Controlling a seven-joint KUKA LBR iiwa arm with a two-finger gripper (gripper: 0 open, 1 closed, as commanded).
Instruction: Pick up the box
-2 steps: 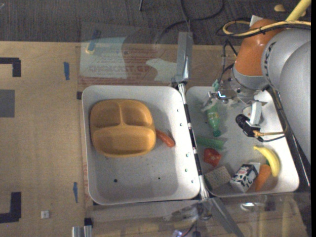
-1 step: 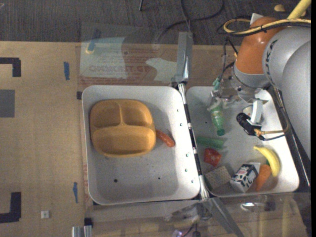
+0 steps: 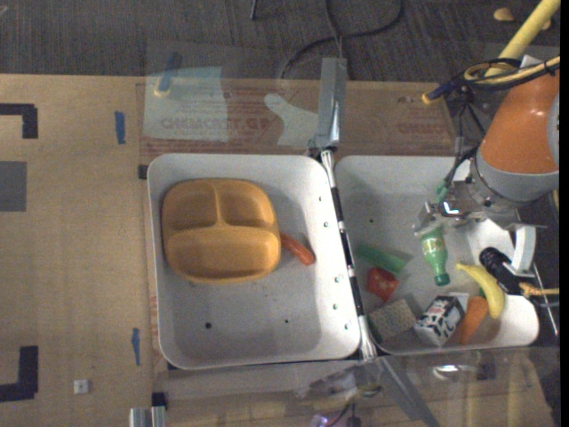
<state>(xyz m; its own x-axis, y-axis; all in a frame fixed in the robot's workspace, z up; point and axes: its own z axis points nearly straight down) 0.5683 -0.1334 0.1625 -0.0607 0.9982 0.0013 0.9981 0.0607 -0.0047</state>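
Camera view, looking down at a slant on both bins.

We note the arm [image 3: 524, 140] reaching in from the right, its orange band over the far right side of the right bin [image 3: 382, 194]. The gripper [image 3: 444, 212] hangs low over the middle of that bin, right at the upper end of a green bottle [image 3: 434, 254] that lies there. Whether the gripper is apart or together we cannot tell, as the wrist hides it. We see nothing clamped in it.

The box [image 3: 439, 320], small, black and white, sits near the front wall of the right bin, apart from the gripper. On its left is a grey-brown block [image 3: 394, 318], just beside it. On its right is a carrot [image 3: 474, 318], close enough that it may be touching. A banana [image 3: 484, 287] curves above the carrot. Farther left in the same bin lie a green piece [image 3: 382, 258] and, under it, a red piece [image 3: 380, 283].

The left bin [image 3: 258, 327] bears a divided orange plate [image 3: 218, 229] in its far half. A small orange-red piece [image 3: 298, 250] lies against the plate's right edge.
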